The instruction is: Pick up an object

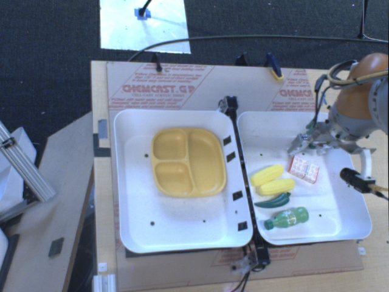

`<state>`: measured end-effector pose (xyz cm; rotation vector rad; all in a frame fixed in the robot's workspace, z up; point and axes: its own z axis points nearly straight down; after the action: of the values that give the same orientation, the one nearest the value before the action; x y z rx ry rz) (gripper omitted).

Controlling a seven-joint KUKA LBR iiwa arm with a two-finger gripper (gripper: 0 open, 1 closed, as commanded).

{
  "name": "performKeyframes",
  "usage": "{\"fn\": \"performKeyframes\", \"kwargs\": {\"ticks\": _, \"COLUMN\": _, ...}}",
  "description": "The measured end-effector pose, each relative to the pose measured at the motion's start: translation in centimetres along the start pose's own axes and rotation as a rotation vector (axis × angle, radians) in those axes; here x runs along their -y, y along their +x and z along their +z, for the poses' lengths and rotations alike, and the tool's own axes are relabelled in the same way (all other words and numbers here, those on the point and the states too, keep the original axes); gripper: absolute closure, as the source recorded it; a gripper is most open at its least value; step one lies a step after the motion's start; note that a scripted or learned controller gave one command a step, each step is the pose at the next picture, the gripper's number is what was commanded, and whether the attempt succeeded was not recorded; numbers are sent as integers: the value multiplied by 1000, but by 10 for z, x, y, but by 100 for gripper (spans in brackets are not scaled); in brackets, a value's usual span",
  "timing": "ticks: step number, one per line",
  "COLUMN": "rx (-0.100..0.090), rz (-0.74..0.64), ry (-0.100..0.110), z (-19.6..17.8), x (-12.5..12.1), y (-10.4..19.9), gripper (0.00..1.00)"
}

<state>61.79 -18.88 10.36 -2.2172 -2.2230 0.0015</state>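
Note:
The right bin (340, 224) holds several small items. A red and white packet (304, 170) lies near its middle. Left of the packet are two yellow corn pieces (267, 175) (276, 187), with a dark green pepper (272, 201) and a green bottle (287, 218) below them. My gripper (305, 142) hangs over the upper part of this bin, just above the packet and slightly to its left. The grey arm with its orange band (364, 72) comes in from the right. Nothing is visibly held.
The left bin (134, 224) holds a yellow divided plate (187, 162). Black clips run along the ridge (238, 181) between the bins. A black fitting (355, 180) on the arm sticks out over the right bin's right rim. A blue clamp (273, 66) sits at the board's back edge.

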Motion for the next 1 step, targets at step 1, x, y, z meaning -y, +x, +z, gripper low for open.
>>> {"fn": "performKeyframes", "kwargs": {"ticks": 1, "rx": 3, "rz": 0, "ry": -8, "z": -15, "x": -2, "y": -1, "gripper": 100}}
